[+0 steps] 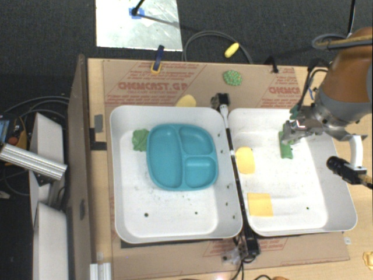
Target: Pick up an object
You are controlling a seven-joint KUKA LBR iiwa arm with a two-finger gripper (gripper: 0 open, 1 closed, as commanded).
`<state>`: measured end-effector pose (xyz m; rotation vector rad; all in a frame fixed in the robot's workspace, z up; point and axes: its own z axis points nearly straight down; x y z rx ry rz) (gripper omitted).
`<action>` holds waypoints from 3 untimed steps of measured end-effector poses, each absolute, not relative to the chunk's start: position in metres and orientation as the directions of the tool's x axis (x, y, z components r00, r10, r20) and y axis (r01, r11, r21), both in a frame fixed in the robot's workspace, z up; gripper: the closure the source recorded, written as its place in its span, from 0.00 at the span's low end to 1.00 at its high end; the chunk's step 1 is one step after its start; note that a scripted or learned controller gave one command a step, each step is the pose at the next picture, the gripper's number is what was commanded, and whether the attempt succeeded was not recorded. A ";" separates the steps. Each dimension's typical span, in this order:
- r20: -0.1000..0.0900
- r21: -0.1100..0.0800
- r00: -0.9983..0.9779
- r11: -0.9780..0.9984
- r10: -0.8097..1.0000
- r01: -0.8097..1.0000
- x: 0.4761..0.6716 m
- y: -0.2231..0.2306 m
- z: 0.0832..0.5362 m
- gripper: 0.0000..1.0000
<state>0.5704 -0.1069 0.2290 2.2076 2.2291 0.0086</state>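
Gripper (pixel 289 134) hangs near the right bin's (pixel 335 214) far edge, its finger state unclear, over one slim green piece (pixel 286 150). Two yellow pieces (pixel 245 160) share that bin.

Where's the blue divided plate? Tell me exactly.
The blue divided plate lies in the middle of the left bin, with a small green piece touching its upper-left edge and the divider between the bins to its right.

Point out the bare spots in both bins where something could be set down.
Left white bin: the front strip below the blue divided plastic plate. Right white bin: the floor right of the flat yellow square. Crowded: around the green object under the gripper.
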 end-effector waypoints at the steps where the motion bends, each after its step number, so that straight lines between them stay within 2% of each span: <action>1: 0.003 0.001 -0.012 0.012 1.000 1.000 0.562 -0.035 0.225 1.00; 2: 0.003 -0.002 -0.012 0.012 1.000 1.000 0.525 0.042 0.224 1.00; 3: -0.002 0.006 0.002 -0.002 1.000 1.000 0.555 -0.012 0.262 1.00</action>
